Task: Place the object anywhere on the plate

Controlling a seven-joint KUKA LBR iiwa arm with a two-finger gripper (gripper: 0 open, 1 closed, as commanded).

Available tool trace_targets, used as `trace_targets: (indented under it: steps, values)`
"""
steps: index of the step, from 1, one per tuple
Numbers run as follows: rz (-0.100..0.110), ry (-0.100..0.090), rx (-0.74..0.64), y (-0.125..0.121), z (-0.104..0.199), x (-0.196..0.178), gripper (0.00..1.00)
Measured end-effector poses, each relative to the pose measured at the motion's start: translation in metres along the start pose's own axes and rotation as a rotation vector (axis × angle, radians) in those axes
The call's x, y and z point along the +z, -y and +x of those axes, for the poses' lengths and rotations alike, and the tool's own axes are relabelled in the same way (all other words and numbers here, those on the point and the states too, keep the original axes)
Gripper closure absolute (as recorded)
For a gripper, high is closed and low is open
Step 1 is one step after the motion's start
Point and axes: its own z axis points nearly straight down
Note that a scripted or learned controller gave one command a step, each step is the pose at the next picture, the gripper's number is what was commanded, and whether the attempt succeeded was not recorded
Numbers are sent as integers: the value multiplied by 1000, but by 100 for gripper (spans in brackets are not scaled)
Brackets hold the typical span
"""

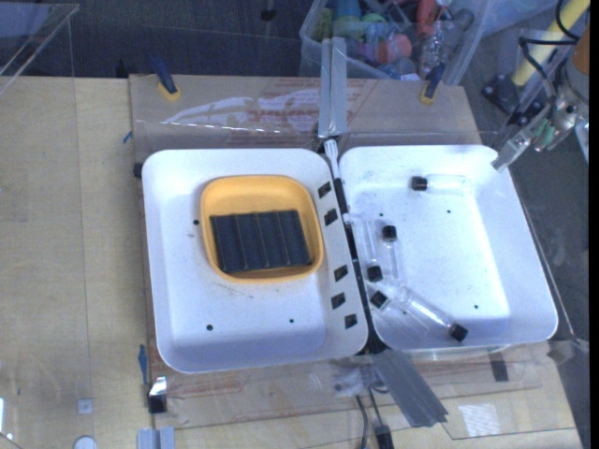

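Camera view: the pincer (510,153) hangs at the table's far right edge, just outside the right bin's (524,251) far right corner; whether its fingers are spread or pressed together cannot be told. Inside that bin lie clear plastic tubes with black caps (412,293), near its left wall and far edge. In the left bin (168,279) sits a yellow plate (215,199), and a dark ridged block (261,241) lies flat on the middle of it. No writing can be read anywhere.
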Motion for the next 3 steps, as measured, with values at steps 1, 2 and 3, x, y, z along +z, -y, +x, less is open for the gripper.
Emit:
trace_targets:
  steps: [1, 2, 3]
  values:
    - [-3, 5, -276, -1, 0, -10, 100]
    - [-2, 2, -512, 17, 12, -10, 100]
    - [-2, 2, -752, 45, 29, -17, 100]
